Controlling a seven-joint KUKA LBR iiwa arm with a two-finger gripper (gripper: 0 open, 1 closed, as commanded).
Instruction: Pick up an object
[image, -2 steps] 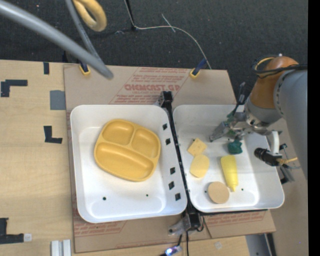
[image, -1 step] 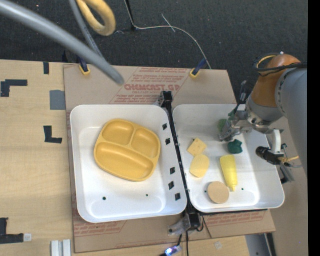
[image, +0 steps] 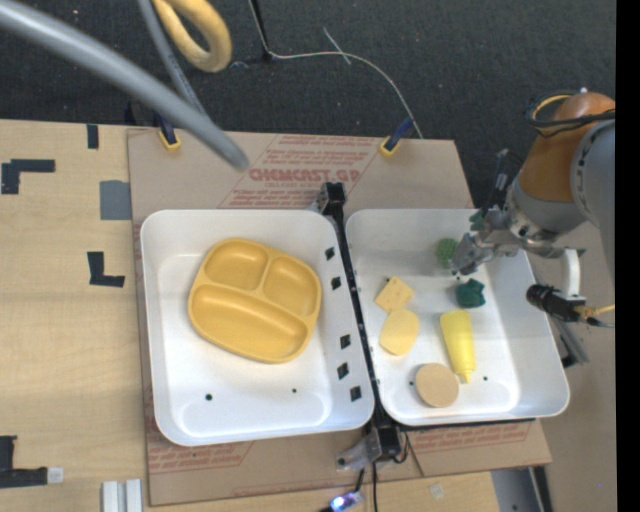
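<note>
Dark carpeted floor lies behind a wooden tabletop (image: 60, 330), on which a cardboard sheet (image: 300, 175) carries two shallow white bins side by side.

Left bin (image: 170, 400): one yellow divided plate (image: 255, 298), set toward the far half.

Right bin (image: 540, 385): a yellow cheese wedge (image: 394, 293) and a pale yellow oval piece (image: 399, 332) near the dividing edge; a tan round disc (image: 436, 384) near the front edge; a yellow bottle-shaped piece (image: 459, 342) with its long axis running roughly front to back; a dark green toy (image: 469, 293) toward the right side; a lighter green object (image: 447, 250) near the far right corner.

The arm (image: 560, 170) reaches in over the right edge of the right bin. The gripper (image: 470, 260) sits low over the far right part of that bin, between the two green items. The dark green toy lies just beside it, on the front side; the lighter green object lies just beside it toward the far-left. These are judged the nearest candidates for a pick; the yellow bottle-shaped piece is next, further toward the front.

Gripper state: cannot be determined, and no object is confirmed as held. Contact with either green item cannot be confirmed.
</note>
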